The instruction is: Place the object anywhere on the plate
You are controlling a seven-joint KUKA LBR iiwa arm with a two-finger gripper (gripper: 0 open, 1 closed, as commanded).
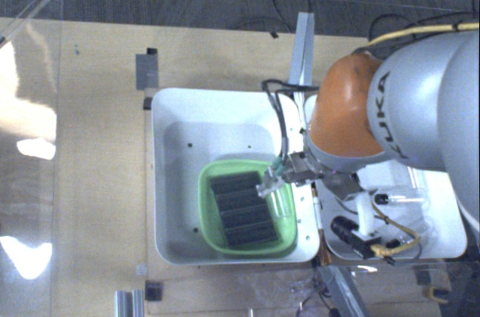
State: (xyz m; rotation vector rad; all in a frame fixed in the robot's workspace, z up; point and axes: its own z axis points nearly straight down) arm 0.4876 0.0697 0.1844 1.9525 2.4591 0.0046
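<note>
The dark ridged block (pixel 241 209) already lies flat on the green plate (pixel 210 222) in the left bin (pixel 172 158). The gripper (pixel 271 180) hovers over the plate's right rim (probably just after release); its opening is impossible to judge.

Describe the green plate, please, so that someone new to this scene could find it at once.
Start at the left white bin on the wooden bench. In its near right corner lies the green plate, a rounded square dish. It is the only green thing there, and a dark ribbed object rests on it, just beside the gripper.
</note>
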